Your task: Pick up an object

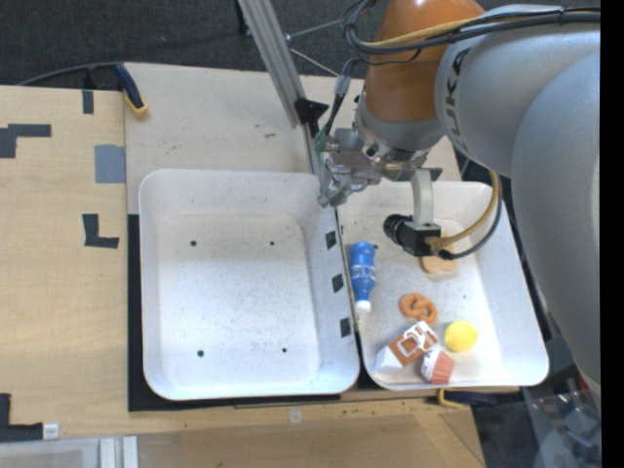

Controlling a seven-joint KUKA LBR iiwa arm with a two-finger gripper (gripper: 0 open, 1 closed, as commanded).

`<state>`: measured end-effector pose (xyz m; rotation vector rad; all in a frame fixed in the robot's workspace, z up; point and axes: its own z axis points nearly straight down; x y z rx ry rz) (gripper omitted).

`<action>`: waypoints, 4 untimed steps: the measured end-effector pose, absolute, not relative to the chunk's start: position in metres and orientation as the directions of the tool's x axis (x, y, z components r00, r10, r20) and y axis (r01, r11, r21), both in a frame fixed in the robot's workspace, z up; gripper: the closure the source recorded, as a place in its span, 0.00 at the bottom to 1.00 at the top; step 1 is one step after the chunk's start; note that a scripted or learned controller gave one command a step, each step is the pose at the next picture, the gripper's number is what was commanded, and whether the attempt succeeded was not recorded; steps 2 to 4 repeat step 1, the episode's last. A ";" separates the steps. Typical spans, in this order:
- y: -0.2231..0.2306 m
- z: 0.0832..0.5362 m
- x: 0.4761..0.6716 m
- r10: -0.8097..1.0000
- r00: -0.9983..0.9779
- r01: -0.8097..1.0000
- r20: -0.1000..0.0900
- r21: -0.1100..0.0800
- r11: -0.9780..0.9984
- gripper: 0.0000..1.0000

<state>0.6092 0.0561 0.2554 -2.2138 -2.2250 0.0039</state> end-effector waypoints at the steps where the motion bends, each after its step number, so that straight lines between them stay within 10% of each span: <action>1: 0.098 0.225 0.600 1.000 -0.005 1.000 0.000 -0.006 0.005 1.00; 4: 0.098 0.225 0.600 1.000 -0.005 1.000 0.000 -0.006 0.005 1.00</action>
